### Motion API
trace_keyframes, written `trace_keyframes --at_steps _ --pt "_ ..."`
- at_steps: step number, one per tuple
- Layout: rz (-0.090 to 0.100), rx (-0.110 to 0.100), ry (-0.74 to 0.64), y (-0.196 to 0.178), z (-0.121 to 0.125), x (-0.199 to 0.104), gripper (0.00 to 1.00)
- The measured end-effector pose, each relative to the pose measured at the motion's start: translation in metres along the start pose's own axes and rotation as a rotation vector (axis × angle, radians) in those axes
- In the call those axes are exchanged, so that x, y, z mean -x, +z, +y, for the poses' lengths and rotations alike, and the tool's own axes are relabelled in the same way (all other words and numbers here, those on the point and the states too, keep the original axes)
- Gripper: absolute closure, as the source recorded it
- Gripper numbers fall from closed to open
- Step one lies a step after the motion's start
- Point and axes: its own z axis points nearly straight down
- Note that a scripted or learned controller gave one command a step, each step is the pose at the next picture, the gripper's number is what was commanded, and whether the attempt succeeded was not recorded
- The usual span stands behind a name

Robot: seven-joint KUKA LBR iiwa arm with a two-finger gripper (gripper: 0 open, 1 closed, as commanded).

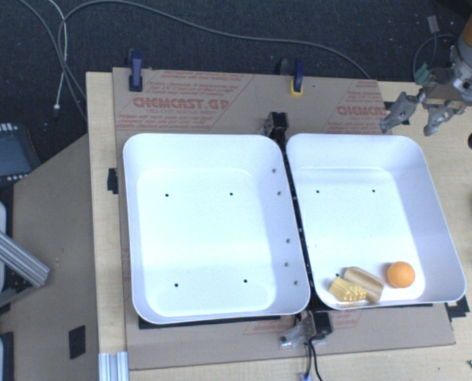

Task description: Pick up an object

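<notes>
My gripper (416, 120) hangs above the far right corner of the right bin (426, 177), open, with nothing between its two grey fingers. At the near end of that bin lie an orange ball (401, 275), a tan bread-like roll (365, 279) and a yellow corn cob (347, 292). The roll and the corn lie against each other; the ball sits a little to their right. All three are far from the gripper, toward the front of the bench.
The left bin (140, 236) stands beside the right one on a brown board (220, 101). Blue clamps (135, 70) hold the board's far edge. Cables run across the dark floor behind. A metal rail (13, 260) lies at the left.
</notes>
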Motion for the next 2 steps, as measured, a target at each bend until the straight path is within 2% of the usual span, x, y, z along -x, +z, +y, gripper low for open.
trace_keyframes --at_steps 1,2 --pt "0.002 -0.007 -0.001 0.097 -0.057 -0.035 0.0" --pt "0.002 -0.001 -0.005 0.096 -0.108 -0.11 0.0"
